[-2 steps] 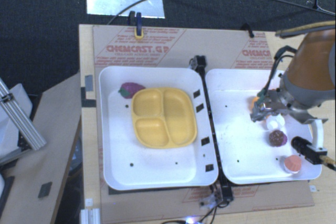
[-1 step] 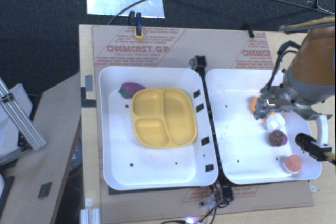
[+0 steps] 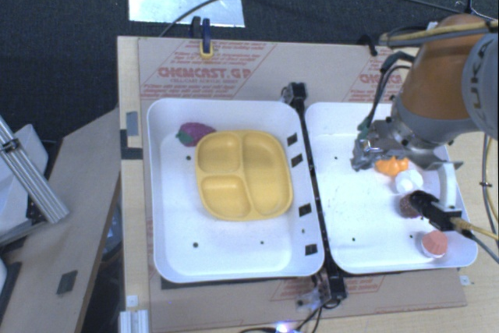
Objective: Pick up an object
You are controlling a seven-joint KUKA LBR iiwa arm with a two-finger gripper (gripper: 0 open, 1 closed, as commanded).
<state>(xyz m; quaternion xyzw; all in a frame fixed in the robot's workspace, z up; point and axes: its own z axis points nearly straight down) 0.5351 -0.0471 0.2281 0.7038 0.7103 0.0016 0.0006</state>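
The gripper [image 3: 363, 155] stood at the right of the frame in the right bin [image 3: 343, 246], beside an orange object [image 3: 391, 165]; its jaw state I cannot tell.

2 white bins: left [image 3: 168, 191], right [image 3: 343, 246]. 1 yellow divided tray [image 3: 242, 174]. 1 purple item [image 3: 195, 132]. Approx 4 small objs at right: orange [image 3: 390, 165], white [image 3: 406, 183], brown [image 3: 408, 206], pink-orange [image 3: 434, 244].

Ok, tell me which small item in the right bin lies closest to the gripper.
The orange piece: it sits right beside the gripper. The white ball, the brown lump and the pink-and-white piece lie progressively farther toward the bin's near corner.
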